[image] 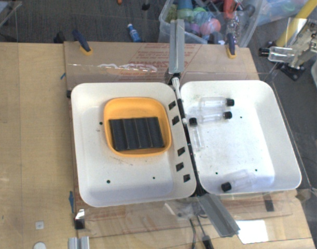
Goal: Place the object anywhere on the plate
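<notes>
Wooden bench (23, 139) under fixed overhead camera; dark carpet beyond far edge. Bears two shallow white bins side by side: left bin (91, 183), right bin (270, 139), rims touching along a centre seam marked by a row of small black tabs (180, 152).

Left bin: holds orange plate (112, 110), rounded-square, set in far-centre part of the bin. Black ribbed block (136, 134) lies flat on the plate, within the rim, slightly toward its near side, long axis left-right, ridges running near-far. Fully resting on the plate, nothing touching it from above.

Right bin: holds four clear vials with black caps.
- Far vial (212, 104), lying on its side, cap pointing right.
- Second vial (210, 116), just near of the first, roughly parallel, cap also right.
- Third vial (196, 138), close to the centre seam, pointing near-far, cap at far end.
- Fourth vial (241, 179), near side of the bin, well apart from the others, cap toward the left.

Surroundings: grey metal bar (174, 48) standing at far end of the seam. Blue-handled clamps (83, 44) at far corners of a cardboard sheet (127, 61). Clear tub of coloured toys (210, 9) on floor beyond bench. White paper label (251, 231) on near right of bench.
</notes>
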Tool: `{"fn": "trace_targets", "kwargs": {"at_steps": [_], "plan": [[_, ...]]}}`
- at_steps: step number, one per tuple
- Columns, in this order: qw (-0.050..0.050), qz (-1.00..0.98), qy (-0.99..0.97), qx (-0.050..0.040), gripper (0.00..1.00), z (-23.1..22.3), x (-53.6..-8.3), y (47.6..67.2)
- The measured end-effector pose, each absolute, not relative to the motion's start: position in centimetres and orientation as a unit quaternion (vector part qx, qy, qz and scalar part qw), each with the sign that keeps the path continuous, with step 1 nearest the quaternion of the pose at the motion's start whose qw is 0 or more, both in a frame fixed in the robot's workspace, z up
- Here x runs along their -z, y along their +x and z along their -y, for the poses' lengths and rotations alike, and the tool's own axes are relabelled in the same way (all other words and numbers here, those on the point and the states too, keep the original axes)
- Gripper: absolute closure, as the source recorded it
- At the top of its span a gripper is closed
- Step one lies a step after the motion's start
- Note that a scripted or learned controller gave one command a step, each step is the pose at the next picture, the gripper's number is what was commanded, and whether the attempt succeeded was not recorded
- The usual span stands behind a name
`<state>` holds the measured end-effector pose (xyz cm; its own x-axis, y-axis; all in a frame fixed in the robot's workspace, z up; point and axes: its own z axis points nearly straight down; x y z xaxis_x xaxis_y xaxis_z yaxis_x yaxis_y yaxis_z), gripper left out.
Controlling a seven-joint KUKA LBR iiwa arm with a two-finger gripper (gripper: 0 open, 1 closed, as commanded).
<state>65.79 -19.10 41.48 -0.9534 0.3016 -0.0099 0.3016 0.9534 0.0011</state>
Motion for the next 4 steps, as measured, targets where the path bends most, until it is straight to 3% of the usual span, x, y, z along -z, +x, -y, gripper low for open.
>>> {"fn": "trace_targets", "kwargs": {"at_steps": [1,4], "plan": [[0.006,-0.993,0.116,0.0003,1.0,20.3,-43.7,66.1],[0.006,-0.954,-0.301,0.0015,1.0,22.1,-43.7,66.8]]}}
